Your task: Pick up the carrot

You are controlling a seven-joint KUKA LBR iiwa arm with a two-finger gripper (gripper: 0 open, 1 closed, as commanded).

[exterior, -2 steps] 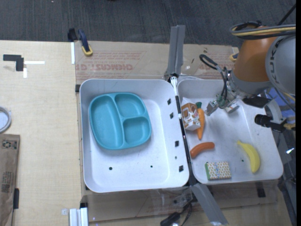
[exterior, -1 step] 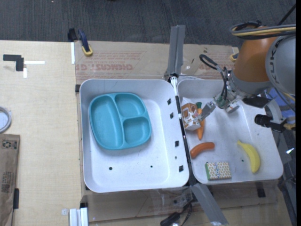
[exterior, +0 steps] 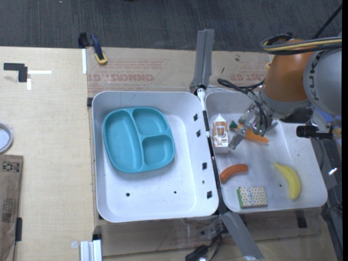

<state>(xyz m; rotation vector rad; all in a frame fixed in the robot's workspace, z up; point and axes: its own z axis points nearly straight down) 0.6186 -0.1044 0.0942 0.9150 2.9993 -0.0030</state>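
- Your claw (exterior: 243,132) sits low over the right bin (exterior: 312,200), its metal fingers angled down toward the left; I cannot tell whether they are apart or closed, or whether they grip anything.
- The carrot (exterior: 256,137) lies in the upper middle of that bin, right at the claw. Its orange body shows to the claw's right, the long axis near level, tilting slightly down to the right.
- A small white carton (exterior: 219,133) stands just left of the claw, near the bin's left wall; this is your closest obstruction.
- Below lies a smooth, curved red-orange sausage (exterior: 234,171); lower still, a flat speckled rectangular block (exterior: 252,197).
- A yellow banana (exterior: 289,179) lies to the lower right, well apart from the carrot.
- The left bin (exterior: 109,200) holds a glossy blue three-compartment plate (exterior: 138,139).
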